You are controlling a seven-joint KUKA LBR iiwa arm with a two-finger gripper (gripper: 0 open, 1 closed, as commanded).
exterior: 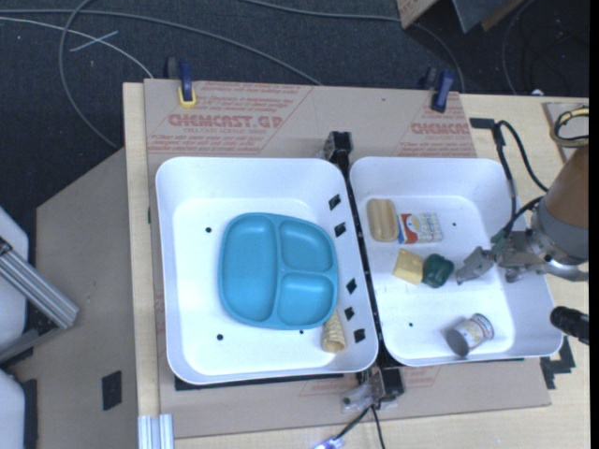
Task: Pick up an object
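Note:
The right bin (487,181) holds several small objects. A tan bread-like piece (381,219) lies near its back left, with a small printed packet (422,227) beside it. A yellow block (408,267) and a dark green round object (437,270) sit side by side in the middle. A grey can (469,333) lies on its side near the front. My gripper (474,267) hangs low over the right bin, just right of the green object, with nothing visibly held.
The left bin (187,251) carries a blue divided plate (278,270) and a tan ridged piece (333,333) at its front right corner. A black divider (354,251) runs between the bins. The arm (566,218) enters over the right bin's right wall.

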